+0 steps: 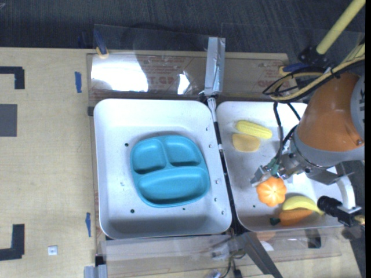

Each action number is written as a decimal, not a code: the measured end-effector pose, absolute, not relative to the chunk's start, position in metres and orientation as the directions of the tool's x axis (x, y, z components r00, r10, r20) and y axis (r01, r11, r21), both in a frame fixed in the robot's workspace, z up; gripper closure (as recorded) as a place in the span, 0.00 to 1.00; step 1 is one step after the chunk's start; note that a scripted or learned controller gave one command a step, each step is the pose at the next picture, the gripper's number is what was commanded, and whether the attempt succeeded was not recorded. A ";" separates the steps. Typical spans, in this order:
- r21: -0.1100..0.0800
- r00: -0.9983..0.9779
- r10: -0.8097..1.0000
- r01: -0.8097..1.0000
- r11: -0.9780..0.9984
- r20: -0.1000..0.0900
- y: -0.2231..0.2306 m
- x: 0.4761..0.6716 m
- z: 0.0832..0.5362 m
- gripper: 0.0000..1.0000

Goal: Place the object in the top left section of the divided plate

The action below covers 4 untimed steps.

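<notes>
A blue divided plate [170,169] lies in the left bin [110,155]; its top left section [146,156] holds nothing. My gripper [272,171] hangs low in the right bin [246,213], just above and touching the top of a small orange fruit [271,193]. The fruit rests on the bin floor, with the grey and orange arm [330,120] reaching down over it from the right.
Also in the right bin are a corn cob [253,129], a pale yellow piece [246,143] just below it, a banana [301,203] and an orange item [294,216] under it. A bin wall [220,155] divides the two bins.
</notes>
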<state>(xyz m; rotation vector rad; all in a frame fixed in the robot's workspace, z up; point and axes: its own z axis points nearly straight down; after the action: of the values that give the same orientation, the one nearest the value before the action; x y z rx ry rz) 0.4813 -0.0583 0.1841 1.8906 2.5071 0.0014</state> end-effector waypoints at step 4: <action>-0.003 -0.334 0.943 0.943 0.334 0.001 0.051 0.479 0.184 1.00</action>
<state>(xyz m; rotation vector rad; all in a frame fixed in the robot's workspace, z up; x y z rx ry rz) 0.4793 0.0509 0.1839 1.8143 2.5676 -0.0027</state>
